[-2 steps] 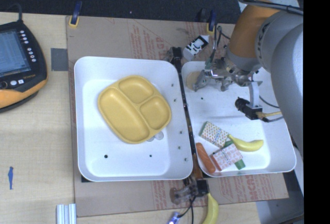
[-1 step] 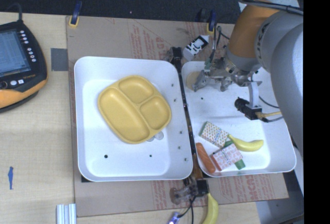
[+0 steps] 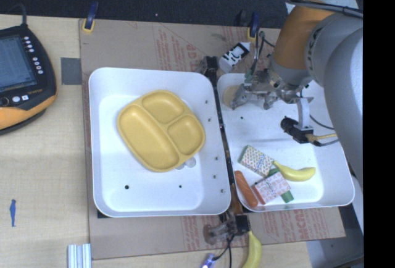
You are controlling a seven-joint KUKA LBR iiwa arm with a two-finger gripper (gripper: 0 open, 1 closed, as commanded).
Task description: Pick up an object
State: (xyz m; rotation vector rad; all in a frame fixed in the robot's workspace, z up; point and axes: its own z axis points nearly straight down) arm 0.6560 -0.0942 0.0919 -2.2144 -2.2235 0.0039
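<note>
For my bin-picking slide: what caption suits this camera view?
Gripper at the right bin's far end, banana toward its near end, yellow divided tray in the left bin.

The arm (image 3: 336, 57) reaches leftward, its claw (image 3: 252, 97) held low.

The yellow plate (image 3: 162, 129) takes up the middle of the left bin (image 3: 92, 137), leaving a broad bare strip along the near wall and narrower margins on the left and far sides. In the right bin (image 3: 259, 134) the middle floor lies open between the gripper (image 3: 250, 97) at the far-left corner and a cluster at the near end: a patterned packet (image 3: 256, 160), a banana (image 3: 295, 171), a pink box (image 3: 270, 187) and a sausage (image 3: 245, 189) (the last two packed close by the near wall). The arm (image 3: 327, 57) overhangs the far-right side.
</note>
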